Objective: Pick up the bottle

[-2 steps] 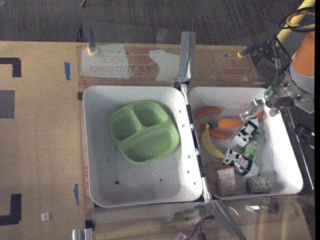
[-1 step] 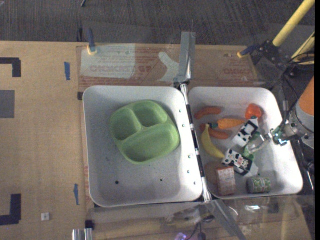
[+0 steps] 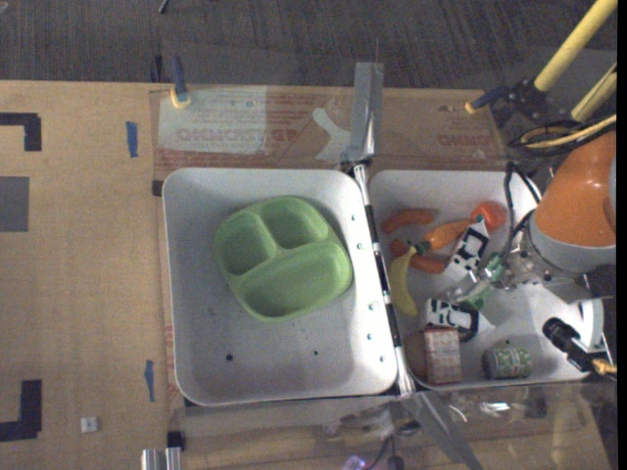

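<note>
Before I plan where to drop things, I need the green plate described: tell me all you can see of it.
The green plate is a rounded, glossy, plastic-looking tray with three compartments, two small at the far side and one long at the near side. It lies flat, slightly rotated, in the left white bin, towards its far half. Nothing rests in it.

Tan cardboard-covered counter, black corner marks and blue tape on it, dark grey carpet floor beyond it
</note>
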`<control>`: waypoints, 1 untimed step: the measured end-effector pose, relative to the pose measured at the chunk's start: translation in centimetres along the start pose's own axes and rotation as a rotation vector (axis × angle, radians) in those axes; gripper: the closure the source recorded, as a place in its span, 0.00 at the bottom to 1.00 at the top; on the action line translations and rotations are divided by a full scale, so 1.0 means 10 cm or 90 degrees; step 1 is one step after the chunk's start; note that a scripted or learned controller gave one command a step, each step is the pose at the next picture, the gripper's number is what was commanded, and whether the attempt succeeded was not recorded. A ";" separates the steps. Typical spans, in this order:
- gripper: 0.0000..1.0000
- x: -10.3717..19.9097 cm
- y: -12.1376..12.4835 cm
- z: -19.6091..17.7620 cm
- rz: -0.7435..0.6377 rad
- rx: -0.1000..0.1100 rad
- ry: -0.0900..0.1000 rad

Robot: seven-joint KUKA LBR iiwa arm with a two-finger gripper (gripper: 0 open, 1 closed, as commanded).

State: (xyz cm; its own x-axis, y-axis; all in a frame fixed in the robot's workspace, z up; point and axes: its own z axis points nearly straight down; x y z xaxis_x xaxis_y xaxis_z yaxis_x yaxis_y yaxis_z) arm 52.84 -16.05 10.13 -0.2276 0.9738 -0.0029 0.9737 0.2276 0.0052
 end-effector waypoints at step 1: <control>0.00 0.54 0.35 0.14 0.041 -0.001 -0.001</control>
State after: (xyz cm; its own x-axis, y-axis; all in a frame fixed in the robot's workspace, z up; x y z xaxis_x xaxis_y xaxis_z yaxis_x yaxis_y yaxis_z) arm 55.00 -10.02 8.69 -0.1638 0.9865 -0.0034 0.9865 0.1638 0.0070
